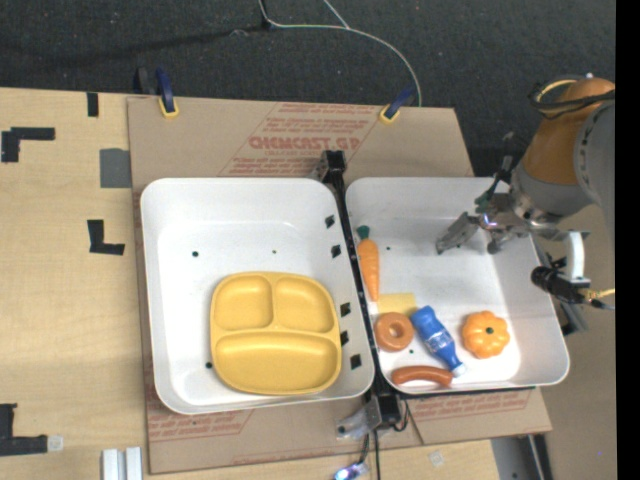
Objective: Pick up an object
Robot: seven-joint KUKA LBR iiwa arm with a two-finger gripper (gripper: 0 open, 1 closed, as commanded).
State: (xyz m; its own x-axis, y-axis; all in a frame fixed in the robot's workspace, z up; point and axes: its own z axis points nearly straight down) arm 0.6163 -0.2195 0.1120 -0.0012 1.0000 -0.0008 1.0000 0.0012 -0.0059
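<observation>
My pincer [470,236] is hanging over the far part of the right bin [400,200], fingers spread apart and pinching nothing. All the stuff sits along the near side of that bin: a carrot [369,266] against the left wall, a yellow block [397,303] just near of it, a donut [393,332], a blue bottle [436,336], a little orange pumpkin [485,334] on the right, and a sausage [421,375] at the near edge. Left bin [180,218] has a yellow divided plate [275,332].
</observation>
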